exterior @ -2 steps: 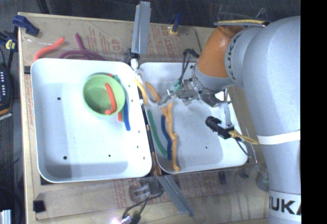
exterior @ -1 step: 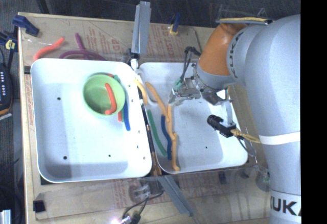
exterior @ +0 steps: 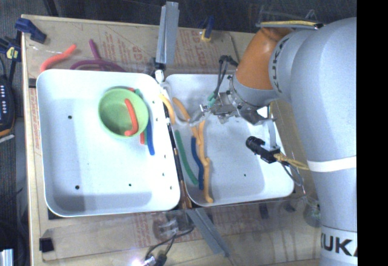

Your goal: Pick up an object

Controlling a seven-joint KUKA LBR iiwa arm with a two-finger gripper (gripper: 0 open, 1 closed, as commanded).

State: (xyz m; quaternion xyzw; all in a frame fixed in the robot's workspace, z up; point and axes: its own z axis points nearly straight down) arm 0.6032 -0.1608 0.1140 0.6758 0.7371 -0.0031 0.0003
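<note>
Grey arm [exterior: 321, 125] with its orange band [exterior: 259, 59] fills the right side and bends down over the right bin [exterior: 242, 189]. Beside it, touching along one edge, sits the left bin [exterior: 91, 168], which holds a green bowl [exterior: 123, 113] with a red-orange strip [exterior: 130, 118] curled inside and a blue strip [exterior: 150, 139] at the bowl's lower right. Along the right bin's left wall lie long flexible strips: a green one [exterior: 183, 160], a blue one [exterior: 196, 159] and an orange one [exterior: 205, 168]. The gripper [exterior: 209, 110] hangs low just above these strips' upper ends; whether its fingers are spread or closed, I cannot tell.
</note>
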